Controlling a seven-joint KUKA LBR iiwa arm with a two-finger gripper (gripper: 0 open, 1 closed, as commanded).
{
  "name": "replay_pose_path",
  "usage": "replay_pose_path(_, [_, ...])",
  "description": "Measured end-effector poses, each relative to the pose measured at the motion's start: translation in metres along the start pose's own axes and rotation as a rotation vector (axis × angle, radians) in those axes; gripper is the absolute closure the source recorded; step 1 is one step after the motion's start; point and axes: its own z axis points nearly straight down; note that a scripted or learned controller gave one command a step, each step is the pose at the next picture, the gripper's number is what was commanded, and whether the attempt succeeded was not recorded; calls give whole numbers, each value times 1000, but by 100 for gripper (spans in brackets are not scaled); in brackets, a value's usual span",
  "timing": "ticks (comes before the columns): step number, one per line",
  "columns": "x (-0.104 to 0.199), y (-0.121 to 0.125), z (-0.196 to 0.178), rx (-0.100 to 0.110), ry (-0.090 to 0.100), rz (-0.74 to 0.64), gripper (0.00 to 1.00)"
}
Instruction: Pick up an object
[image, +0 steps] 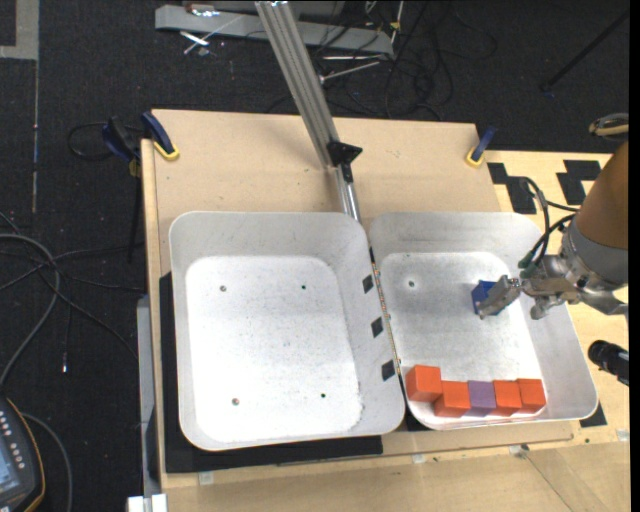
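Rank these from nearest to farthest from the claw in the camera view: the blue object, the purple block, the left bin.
1. Blue object: right at the claw, in the right bin.
2. Purple block: in the row of blocks along that bin's near edge.
3. Left bin: across the divide, on the left.

Grey arm (600, 262) — orange band, black cable.

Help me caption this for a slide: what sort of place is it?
Probably a robotics lab: a robot arm reaches over two white bins on a clamped wooden bench, and loose cables lie across the dark floor.
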Motion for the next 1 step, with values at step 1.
replay_pose_path(1, [8, 47, 117, 0, -2, -4, 0])
